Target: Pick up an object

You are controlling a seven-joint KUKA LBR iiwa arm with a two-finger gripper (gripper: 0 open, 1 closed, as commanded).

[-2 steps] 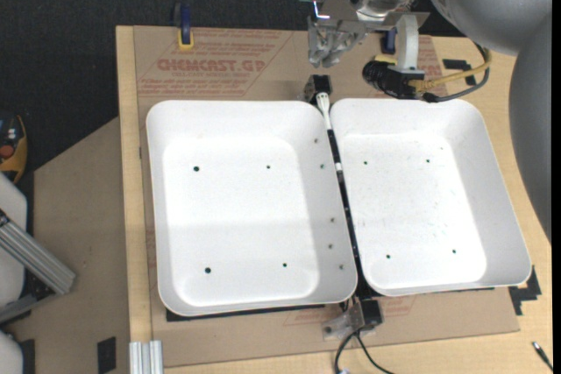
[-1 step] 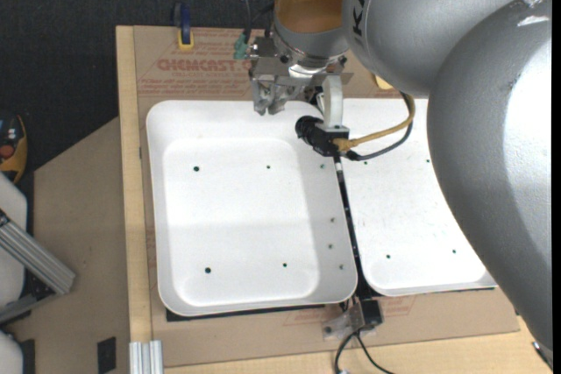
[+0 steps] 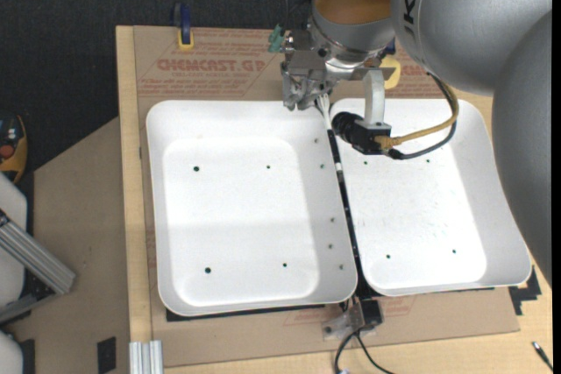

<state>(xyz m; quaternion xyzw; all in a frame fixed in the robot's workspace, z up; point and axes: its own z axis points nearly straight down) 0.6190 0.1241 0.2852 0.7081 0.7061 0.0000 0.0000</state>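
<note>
The grey robot arm with the orange band above its wrist (image 3: 473,13) reaches in from the right and hangs over the far side of the bench. Its metal two-finger gripper (image 3: 301,97) points down at the far right corner of the shallow white plastic bin on the left (image 3: 158,188), just beside the seam where that bin meets the shallow white plastic bin on the right (image 3: 495,188). Whether the gripper is open or closed cannot be told from this slanted view, because its tip is a small cluster of grey metal against the white rim. Nothing can be made out in its grasp. A small black box with a yellow cable (image 3: 359,134) hangs from the wrist just to the right of the gripper, over the far left corner of the right bin. Which object is to be picked up, and where it lies relative to the gripper, cannot be told. The floor of the left bin shows plain white plastic with four small dark dots (image 3: 196,169), and the right bin's floor shows the same white surface with a few dots of its own. Both bins rest on a flat brown cardboard sheet with red printed lettering (image 3: 219,61), and a blue and yellow clamp (image 3: 184,24) grips its far edge, well apart from the gripper.
</note>
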